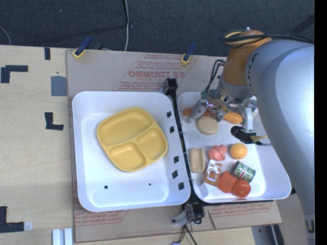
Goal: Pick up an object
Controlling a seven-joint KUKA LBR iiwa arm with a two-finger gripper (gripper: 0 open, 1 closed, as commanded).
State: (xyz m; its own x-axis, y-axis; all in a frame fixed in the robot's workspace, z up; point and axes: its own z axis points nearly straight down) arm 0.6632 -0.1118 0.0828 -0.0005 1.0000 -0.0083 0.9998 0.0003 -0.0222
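Observation:
My gripper hangs low over the far part of the right bin, reaching in from the right. Just beneath and in front of it lies a round beige object. An orange piece lies beside the gripper on its right, and a small orange-red bit on its left. Nearer the front lie a pink object, an orange ball, a beige block, a green can, a red object and a white-and-red card.
The left bin holds a yellow divided tray. A black divider runs between the two bins. The arm's grey body covers the right bin's right side.

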